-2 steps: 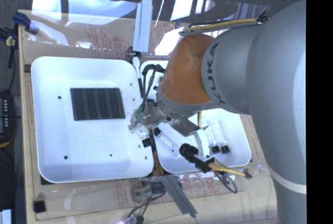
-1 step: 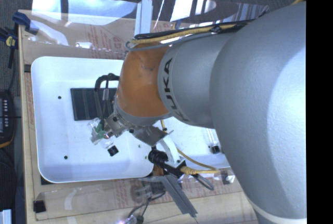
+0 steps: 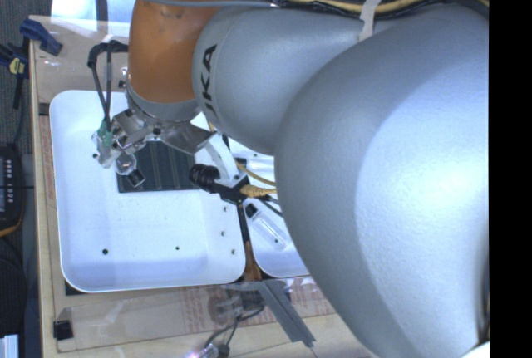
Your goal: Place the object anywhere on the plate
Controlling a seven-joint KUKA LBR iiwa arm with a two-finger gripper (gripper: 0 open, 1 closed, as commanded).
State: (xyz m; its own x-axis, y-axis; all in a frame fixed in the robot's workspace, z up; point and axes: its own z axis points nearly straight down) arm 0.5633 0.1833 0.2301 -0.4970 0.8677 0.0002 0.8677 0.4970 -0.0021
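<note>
A dark square plate (image 3: 170,169) lies flat in the left white bin (image 3: 125,248), near the bin's far right. My gripper (image 3: 126,159) hangs over the plate's left edge, below the orange band of the wrist (image 3: 162,41). A small dark piece (image 3: 134,179) shows at the gripper's tip on the plate's left rim; I cannot tell whether it is a fingertip or the object. The arm's grey body hides the plate's far right corner and most of the right bin.
A sliver of the right bin (image 3: 278,261) shows under the arm, with a clear item (image 3: 268,228) in it. A blue clamp (image 3: 41,36) sits at the bench's far left corner, and a black device (image 3: 8,182) lies left of the bench.
</note>
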